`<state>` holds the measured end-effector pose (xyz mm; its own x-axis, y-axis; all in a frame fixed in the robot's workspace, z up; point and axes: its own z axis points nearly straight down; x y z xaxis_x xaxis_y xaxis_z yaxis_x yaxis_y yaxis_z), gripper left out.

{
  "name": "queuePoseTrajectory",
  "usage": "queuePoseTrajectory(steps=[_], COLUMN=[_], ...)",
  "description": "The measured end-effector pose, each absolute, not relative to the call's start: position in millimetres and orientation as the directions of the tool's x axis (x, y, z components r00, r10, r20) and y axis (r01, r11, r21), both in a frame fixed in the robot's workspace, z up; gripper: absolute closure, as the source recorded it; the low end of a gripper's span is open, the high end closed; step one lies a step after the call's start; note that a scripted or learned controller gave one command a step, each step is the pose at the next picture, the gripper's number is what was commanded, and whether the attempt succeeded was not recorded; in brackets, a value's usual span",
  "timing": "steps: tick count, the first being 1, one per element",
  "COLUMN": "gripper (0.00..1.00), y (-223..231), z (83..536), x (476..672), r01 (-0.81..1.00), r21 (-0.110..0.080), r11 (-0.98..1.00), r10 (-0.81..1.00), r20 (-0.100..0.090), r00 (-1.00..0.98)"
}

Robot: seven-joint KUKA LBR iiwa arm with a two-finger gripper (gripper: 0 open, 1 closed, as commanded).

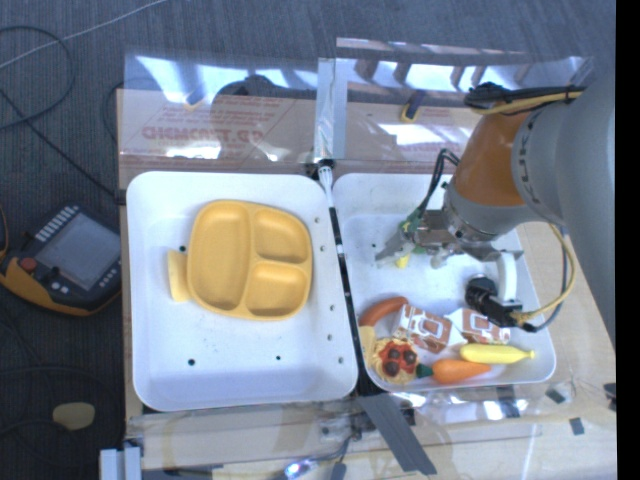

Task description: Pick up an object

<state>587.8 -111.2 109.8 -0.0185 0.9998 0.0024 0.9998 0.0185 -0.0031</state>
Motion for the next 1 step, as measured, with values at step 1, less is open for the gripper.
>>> queuePoseTrajectory(steps=[1], gripper=[0.0], y=[-114.5], z=[90.0], x=[614.9], r01=[1.0], r21=[0.008], r11=[-0.014], r10=[1.0], r20=[0.0], r00=[0.014])
